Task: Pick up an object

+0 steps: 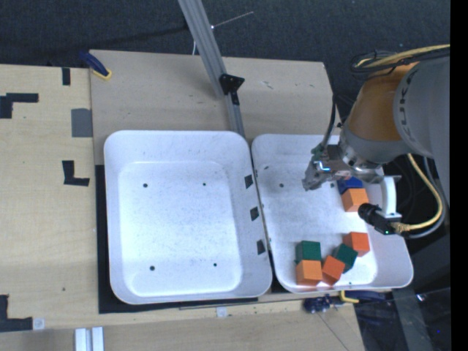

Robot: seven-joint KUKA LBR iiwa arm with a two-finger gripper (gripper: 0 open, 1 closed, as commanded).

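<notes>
Orange and blue show just lower right of the gripper [316,175], where an orange block [355,199] with a blue block [349,184] touching its upper edge lies at centre right of the frame; whether the fingers are parted or closed I cannot tell. These blocks look small, rigid and light, probably best pinched across two flat opposite faces. More orange and green blocks [327,260] cluster at the lower edge of the right white bin [285,196], on a pale wooden bench [44,218] above dark carpet [88,13].
</notes>
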